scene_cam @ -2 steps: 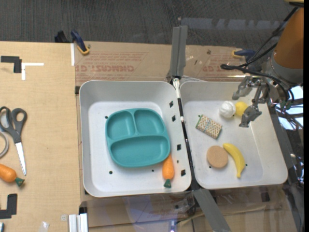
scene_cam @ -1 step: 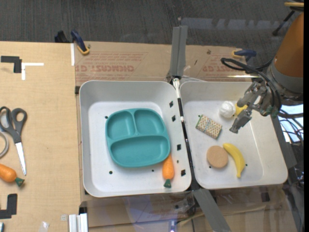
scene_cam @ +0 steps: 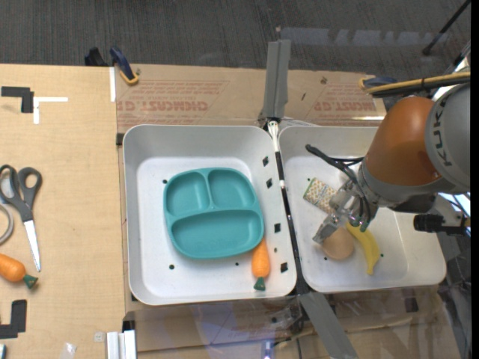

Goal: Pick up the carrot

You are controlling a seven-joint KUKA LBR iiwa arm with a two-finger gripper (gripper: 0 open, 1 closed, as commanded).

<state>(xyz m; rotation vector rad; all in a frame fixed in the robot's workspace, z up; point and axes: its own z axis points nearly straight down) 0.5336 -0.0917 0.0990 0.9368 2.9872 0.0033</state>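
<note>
A: Where is the claw (scene_cam: pixel 334 226)?

B: Over the right bin (scene_cam: pixel 419 275), at the end of the grey arm (scene_cam: pixel 408 155) with its orange band. It hangs just above a tan, egg-like object (scene_cam: pixel 338 247), and its metal tips look to be at that object's top edge.

A: How far open is it?

B: I cannot tell. The tips sit close together from this angle, and no object shows between them, but the gap itself is too small to read.

A: What else lies beside that tan object?

B: A banana (scene_cam: pixel 367 247) just to its right, running down toward the bin's front. A small patterned packet (scene_cam: pixel 320 193) lies up and to its left, apart from it.

A: And the carrot?

B: The carrot (scene_cam: pixel 260 262) is well to the left of the tan object, across the divider in the left bin (scene_cam: pixel 142 223). It stands roughly upright along the bin's right wall, orange body up, green end down, touching the lower right corner of a teal divided plate (scene_cam: pixel 215 212).

A: The surroundings?

B: Further left still, on the wooden desk (scene_cam: pixel 60 170), lie scissors (scene_cam: pixel 24 212) with grey handles and a second orange carrot-like toy (scene_cam: pixel 13 269). Brown cardboard (scene_cam: pixel 187 96) lies behind the bins, and dark carpet (scene_cam: pixel 224 13) beyond it.
</note>
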